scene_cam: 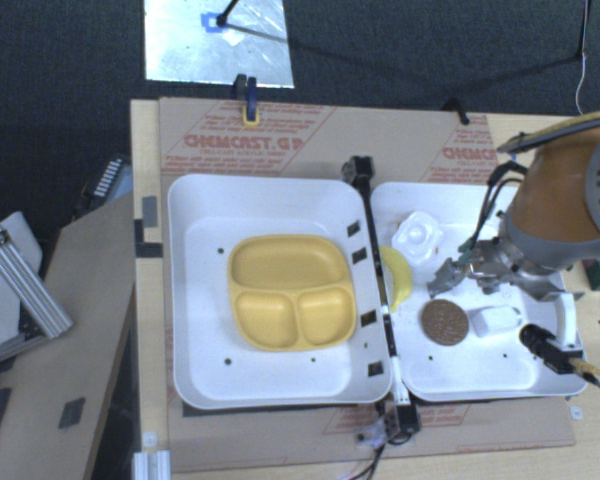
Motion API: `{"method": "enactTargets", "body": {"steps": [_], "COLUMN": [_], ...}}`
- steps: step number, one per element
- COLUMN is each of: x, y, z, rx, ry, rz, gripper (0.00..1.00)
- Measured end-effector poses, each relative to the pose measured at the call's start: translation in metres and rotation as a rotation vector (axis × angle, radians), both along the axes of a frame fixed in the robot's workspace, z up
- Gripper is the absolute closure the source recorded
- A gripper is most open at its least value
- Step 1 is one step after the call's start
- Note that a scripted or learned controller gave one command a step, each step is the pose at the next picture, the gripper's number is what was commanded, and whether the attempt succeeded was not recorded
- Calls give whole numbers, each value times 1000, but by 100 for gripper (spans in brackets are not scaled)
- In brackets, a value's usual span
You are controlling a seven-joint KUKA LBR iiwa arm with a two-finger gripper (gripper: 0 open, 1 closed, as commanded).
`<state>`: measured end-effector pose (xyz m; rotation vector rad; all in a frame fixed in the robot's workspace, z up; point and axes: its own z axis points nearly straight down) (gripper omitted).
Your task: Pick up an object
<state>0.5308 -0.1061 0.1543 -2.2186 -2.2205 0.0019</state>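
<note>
The gripper [442, 280] hung low inside the right bin [450, 383]; whether it was spread or closed could not be told. Just below it lay a brown round disc [445, 322], with a white block [495, 319] beside that. A yellow piece [398, 275] rested against the bin's left wall, and a white crumpled object [417, 235] sat toward the far edge. The left bin [205, 373] carried a yellow divided tray [285, 291].

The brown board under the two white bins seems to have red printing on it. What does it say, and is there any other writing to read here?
"CHEMCAST G9": red print on the brown board, above the left bin; the last characters are uncertain.
"CHEMC...": the same red print, slanted, above the right bin, cut off.
Red print along the board's front edge: too blurred to read.
</note>
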Motion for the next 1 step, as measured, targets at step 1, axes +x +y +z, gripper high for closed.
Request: {"method": "enactTargets", "body": {"steps": [1], "x": [-7], "y": [3], "z": [-45], "rx": [0], "ry": [0], "rz": [0], "gripper": [0]}}
